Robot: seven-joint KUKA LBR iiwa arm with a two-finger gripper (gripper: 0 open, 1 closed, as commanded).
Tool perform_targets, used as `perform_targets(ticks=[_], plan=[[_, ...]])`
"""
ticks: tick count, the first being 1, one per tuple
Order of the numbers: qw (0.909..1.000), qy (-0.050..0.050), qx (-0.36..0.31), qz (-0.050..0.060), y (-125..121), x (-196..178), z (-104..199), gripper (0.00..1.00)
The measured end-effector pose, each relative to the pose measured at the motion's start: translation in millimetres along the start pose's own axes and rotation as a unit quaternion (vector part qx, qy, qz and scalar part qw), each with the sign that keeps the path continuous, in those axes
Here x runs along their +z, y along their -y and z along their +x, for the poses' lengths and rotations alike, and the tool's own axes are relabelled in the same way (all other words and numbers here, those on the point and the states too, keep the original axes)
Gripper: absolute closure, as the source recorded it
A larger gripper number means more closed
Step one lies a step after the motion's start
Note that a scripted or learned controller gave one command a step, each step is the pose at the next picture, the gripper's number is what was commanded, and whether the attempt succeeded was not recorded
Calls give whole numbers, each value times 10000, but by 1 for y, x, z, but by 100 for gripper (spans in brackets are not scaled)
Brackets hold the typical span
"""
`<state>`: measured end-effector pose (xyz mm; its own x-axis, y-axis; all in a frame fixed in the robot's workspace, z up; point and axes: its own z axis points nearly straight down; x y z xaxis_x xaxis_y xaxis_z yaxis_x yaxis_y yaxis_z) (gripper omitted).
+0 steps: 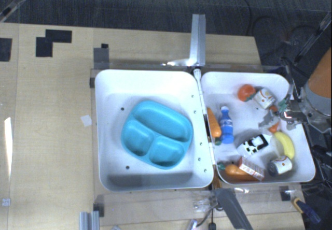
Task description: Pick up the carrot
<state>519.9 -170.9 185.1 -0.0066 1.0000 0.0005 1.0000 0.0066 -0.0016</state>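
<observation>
The carrot (213,124) is a long orange piece lying along the left wall of the right bin (244,80), next to a small blue bottle (225,122). My gripper (278,116) hangs over the right side of that bin, well to the right of the carrot and apart from it. It is just above a yellow banana (284,145), with a small orange bit (274,128) right beneath it. The arm's orange band (319,80) enters from the right edge.
The right bin also holds a red-orange round fruit (246,91), a small can (264,98), a black-and-white item (254,144), another can (280,166) and an orange piece (234,172) under a packet. The left bin (111,89) holds a blue divided tray (156,133).
</observation>
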Motion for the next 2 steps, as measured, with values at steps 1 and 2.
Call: perform_targets(ticks=[1, 2], plan=[[9996, 14, -258, -55, -32, 98, 0, 0], [9996, 9, -272, -72, -35, 88, 2, 100]])
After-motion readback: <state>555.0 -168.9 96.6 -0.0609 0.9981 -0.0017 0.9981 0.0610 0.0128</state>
